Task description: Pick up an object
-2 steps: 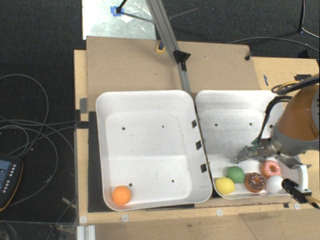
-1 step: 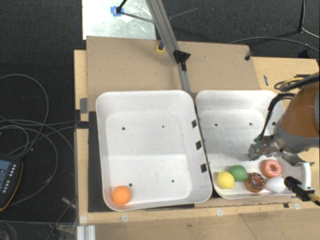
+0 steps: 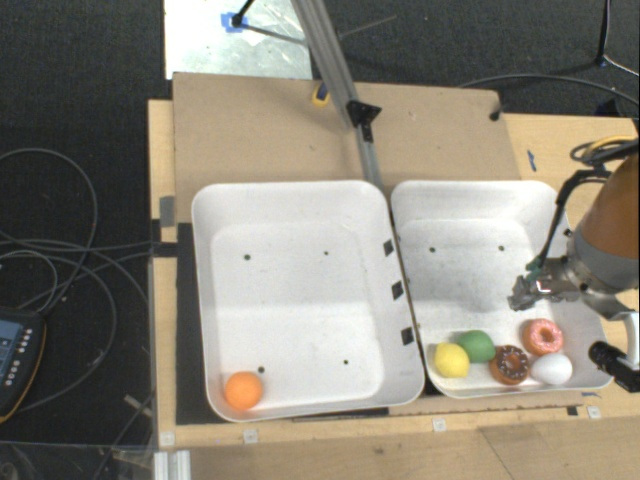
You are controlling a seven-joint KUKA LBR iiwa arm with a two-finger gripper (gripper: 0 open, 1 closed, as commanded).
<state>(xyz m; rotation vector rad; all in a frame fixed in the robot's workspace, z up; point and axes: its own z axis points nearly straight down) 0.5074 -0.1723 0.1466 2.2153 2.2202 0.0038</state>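
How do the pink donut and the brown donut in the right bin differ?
The pink donut has pink icing; the brown donut has dark chocolate icing. The pink donut lies farther from the bin's near rim and close to the gripper; the brown donut lies nearer the rim, beside the white ball. Both are ring-shaped.

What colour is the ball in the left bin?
Orange. The ball lies near the front-left corner in the camera view.

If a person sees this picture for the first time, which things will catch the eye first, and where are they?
The eye goes first to the cluster of coloured items along the near edge of the right bin: a yellow ball, a green ball, a chocolate donut, a pink donut and a white ball. Next comes the lone orange ball in the near left corner of the left bin. The gripper hangs just above the pink donut at the right.
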